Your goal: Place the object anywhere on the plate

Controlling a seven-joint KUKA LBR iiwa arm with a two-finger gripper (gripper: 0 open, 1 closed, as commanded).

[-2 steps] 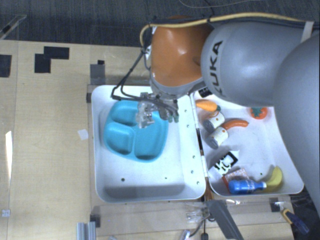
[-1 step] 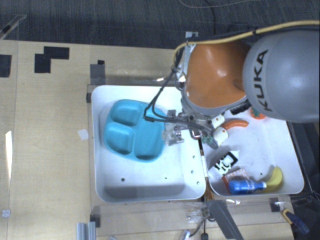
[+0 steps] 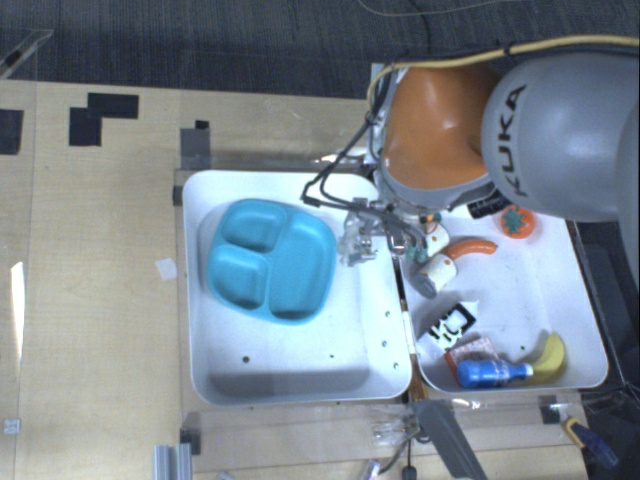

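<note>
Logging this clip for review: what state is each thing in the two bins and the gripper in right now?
Blue plate: flat in left bin, nothing on it.
Gripper: over left bin's right side, beside the plate.
Banana: lying in right bin.
Blue bottle: on its side.
Carrot: lying in right bin.

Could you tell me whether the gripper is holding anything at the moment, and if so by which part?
It cannot be told: the gripper hangs over the left bin, right of the blue plate.
</note>
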